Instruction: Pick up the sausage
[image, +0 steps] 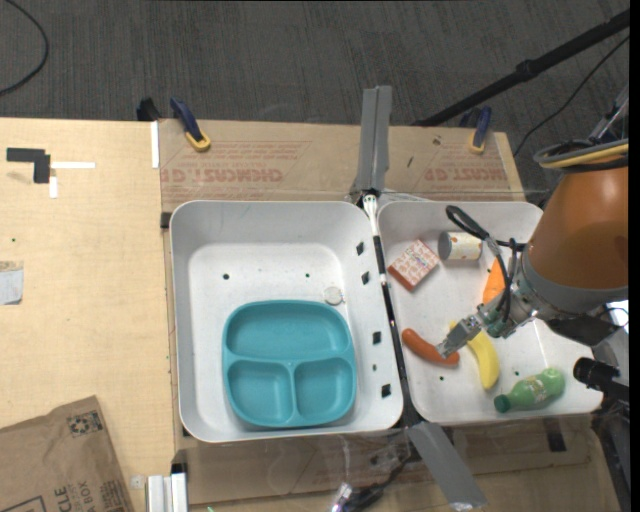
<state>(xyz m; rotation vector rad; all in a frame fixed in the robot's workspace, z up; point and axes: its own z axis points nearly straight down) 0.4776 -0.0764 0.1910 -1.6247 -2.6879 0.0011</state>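
Cardboard (300, 160) print, apparently "CHEMCOZ", near sausage (428, 349)

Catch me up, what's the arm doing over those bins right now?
The arm reaches in from the right over the right bin, with its gripper low beside the right end of the sausage, the thing it is meant to pick up. The sausage lies on the bin floor; nothing shows it gripped. Close by are a banana, a green bottle and a small patterned box. The left bin holds a teal divided tray.
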